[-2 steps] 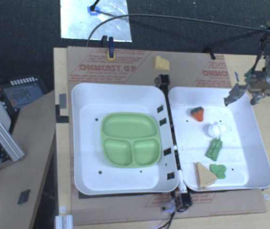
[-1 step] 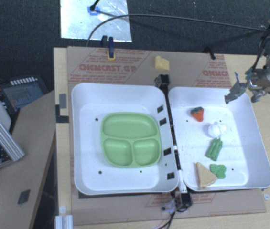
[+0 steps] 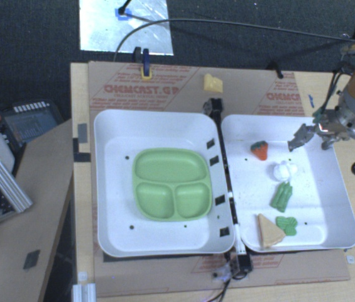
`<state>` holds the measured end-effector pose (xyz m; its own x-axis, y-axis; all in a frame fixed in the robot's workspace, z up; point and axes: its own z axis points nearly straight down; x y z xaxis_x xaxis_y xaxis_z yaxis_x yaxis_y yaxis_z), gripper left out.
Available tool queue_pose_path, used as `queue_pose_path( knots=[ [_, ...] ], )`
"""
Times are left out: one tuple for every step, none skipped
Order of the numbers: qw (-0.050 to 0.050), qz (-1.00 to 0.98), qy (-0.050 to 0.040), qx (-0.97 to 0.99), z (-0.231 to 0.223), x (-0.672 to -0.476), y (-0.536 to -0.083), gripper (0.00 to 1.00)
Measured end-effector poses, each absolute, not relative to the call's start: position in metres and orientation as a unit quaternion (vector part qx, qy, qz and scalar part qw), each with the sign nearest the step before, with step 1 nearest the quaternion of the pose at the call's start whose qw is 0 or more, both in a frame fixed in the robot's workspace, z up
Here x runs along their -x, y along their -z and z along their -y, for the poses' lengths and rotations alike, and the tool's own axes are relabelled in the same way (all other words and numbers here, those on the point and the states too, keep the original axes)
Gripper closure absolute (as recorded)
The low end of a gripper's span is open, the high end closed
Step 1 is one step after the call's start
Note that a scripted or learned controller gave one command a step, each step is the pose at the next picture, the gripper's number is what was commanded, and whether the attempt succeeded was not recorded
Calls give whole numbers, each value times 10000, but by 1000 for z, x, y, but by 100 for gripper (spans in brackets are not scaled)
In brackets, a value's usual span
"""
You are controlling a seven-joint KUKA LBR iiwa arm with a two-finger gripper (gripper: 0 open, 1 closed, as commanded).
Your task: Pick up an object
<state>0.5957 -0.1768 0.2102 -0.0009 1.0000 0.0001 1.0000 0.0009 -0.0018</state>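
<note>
Your gripper (image 3: 311, 137) hangs over the upper right part of the right bin (image 3: 344, 194), reaching in from the right edge of the counter (image 3: 183, 80). Its two fingers stand spread apart, with bare white bin floor between them and no object in their hold.

The objects lie to its left and below it in the same bin. A small red strawberry-like piece with a green top (image 3: 260, 150) sits to the gripper's left, apart from it. A white rounded object (image 3: 283, 170) lies just below and slightly left of the gripper, and a green vegetable piece (image 3: 281, 197) lies right under that. Further down you'll find a tan wedge (image 3: 269, 230) and a small green piece (image 3: 287, 224) beside it.

The left bin (image 3: 111, 168), well to the gripper's left, carries a green divided plate (image 3: 171, 182).
</note>
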Motion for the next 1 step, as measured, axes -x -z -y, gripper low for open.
queue_pose_path(
  knots=[
    [14,7075,-7,7067,173,-590,-150,0]
  ],
)
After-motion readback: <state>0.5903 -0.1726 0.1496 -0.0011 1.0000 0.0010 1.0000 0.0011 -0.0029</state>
